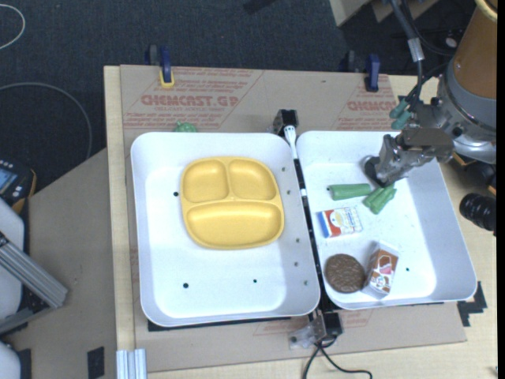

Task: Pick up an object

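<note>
Brown cookie [345, 272] nearest | gripper [382, 175] low over green pieces [379, 200], right bin [450, 235] | jaw state: cannot tell | step: approach | next: descend, close

- Arm [473, 85]: grey metal body, rounded joint shell w/ shiny silver edge near wrist.
- Orange band [483, 46] above wrist, wide, smooth, dull orange-brown.
- Hand [384, 170]: dark grey metal block, boxy, darker toward tip.
- Teal-green plastic bits [401, 110] on the hand's mount.
- Black cables [404, 22] run along arm from upper bkgd, w/ one pale connector.
</note>
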Available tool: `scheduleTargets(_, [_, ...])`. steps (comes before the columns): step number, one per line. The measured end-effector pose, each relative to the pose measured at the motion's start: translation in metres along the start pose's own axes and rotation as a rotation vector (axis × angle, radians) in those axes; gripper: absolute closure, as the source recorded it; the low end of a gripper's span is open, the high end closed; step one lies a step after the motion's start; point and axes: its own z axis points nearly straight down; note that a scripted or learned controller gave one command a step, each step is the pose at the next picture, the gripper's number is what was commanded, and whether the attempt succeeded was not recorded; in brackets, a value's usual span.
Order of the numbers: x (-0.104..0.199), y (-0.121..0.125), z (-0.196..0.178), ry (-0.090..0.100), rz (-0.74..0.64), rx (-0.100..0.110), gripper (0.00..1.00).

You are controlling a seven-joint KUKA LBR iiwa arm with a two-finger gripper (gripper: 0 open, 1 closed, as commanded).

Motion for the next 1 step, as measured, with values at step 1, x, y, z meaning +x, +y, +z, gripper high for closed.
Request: scheduleTargets(1, [0.0596, 0.0130, -0.1156, 0.004, -0.011, -0.021, 1.00])
